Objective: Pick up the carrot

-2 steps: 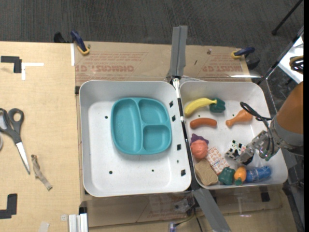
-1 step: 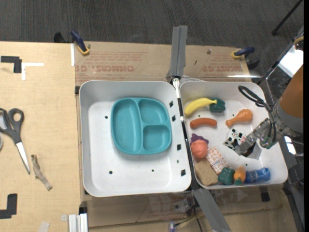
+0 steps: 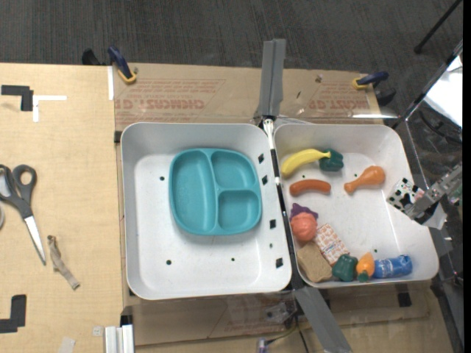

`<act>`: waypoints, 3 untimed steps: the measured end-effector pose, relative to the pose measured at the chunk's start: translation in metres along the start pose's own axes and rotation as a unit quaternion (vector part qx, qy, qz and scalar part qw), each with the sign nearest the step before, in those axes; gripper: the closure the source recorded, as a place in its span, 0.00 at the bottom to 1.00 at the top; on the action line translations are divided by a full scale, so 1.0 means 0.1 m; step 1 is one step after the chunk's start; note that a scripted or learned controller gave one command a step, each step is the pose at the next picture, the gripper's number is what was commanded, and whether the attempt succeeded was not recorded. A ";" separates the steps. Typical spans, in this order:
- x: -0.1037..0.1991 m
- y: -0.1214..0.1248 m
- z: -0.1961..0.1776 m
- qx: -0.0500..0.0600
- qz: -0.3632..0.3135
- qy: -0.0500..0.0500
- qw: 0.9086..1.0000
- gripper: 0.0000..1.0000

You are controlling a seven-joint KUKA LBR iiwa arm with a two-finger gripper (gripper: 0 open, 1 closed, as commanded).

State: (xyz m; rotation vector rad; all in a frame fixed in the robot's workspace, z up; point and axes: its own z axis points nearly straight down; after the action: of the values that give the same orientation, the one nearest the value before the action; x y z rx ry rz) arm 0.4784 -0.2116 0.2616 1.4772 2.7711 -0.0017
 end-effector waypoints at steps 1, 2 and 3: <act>0.12 0.07 0.58 0.001 0.050 0.001 0.999 1.00; -0.11 0.04 -0.37 0.000 0.058 0.000 0.998 1.00; 0.05 0.03 0.42 0.001 0.136 0.001 0.991 1.00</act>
State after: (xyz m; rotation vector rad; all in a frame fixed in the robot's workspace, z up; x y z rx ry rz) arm 0.4778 -0.2059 0.2195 1.8411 2.5477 -0.0026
